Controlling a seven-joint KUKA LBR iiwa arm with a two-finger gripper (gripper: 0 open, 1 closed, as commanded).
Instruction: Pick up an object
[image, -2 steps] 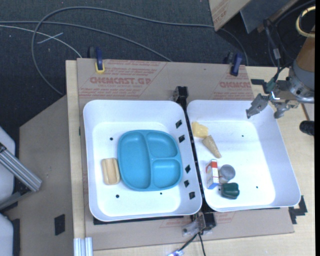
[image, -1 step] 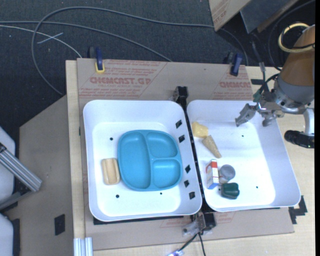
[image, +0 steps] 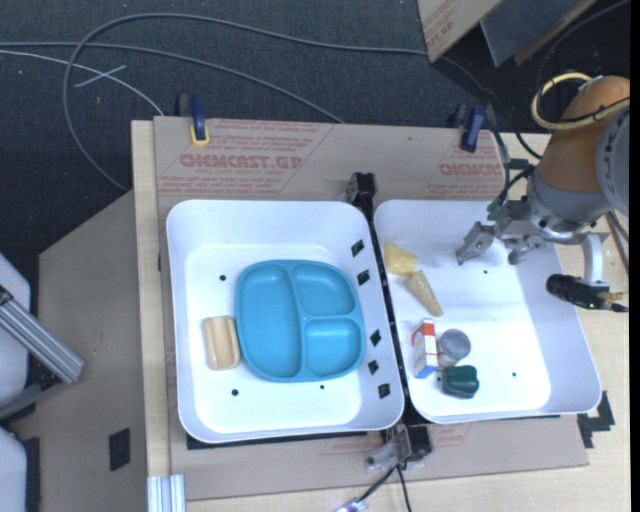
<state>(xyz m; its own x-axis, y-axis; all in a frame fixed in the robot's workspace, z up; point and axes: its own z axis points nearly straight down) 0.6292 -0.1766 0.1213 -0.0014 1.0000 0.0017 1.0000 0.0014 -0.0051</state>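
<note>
nearest the camera in the right bin (image: 560, 370), a dark green piece (image: 461, 380) lies by the front rim, touching a small red and white carton (image: 426, 349) and just below a grey round thing (image: 454, 345). farther back sit a tan cone (image: 424, 291) and a pale yellow lump (image: 401, 261), close to the divider between the bins. in the left bin (image: 200, 250), a blue tray (image: 299, 319) with three compartments fills the middle, and a beige block (image: 221, 341) lies just beside its left edge.

my gripper (image: 497, 242) hangs over the back part of the right bin, well apart from every object. its two fingers are spread wide with nothing between them, tips pointing down and toward the left. my arm (image: 585, 150) comes in from the right edge, the orange band above the grey wrist, bent steeply down over the bin's far corner.
</note>
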